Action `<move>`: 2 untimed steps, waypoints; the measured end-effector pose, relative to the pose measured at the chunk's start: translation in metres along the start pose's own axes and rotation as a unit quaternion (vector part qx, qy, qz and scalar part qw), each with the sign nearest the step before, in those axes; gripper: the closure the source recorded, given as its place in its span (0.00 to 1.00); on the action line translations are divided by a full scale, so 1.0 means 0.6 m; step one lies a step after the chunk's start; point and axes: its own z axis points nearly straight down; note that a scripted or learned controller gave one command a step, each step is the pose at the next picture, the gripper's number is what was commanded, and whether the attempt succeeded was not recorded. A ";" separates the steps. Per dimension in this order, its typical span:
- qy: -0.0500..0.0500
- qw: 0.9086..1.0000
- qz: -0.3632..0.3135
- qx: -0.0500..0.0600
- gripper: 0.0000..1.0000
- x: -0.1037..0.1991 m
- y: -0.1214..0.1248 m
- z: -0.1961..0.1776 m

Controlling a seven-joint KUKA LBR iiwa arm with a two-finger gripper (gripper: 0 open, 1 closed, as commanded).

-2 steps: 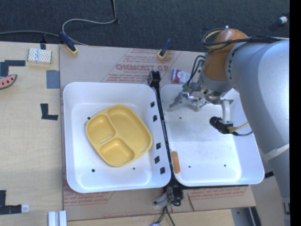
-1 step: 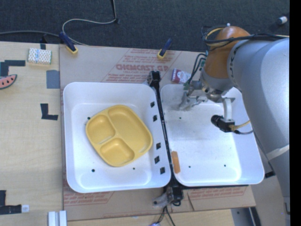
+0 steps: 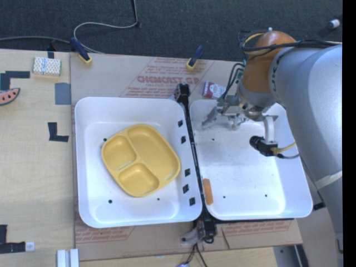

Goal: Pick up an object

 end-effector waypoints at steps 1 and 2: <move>0.001 1.000 -0.001 0.000 1.00 0.001 0.000 -0.016; 0.001 1.000 -0.001 0.000 0.00 0.001 0.000 -0.015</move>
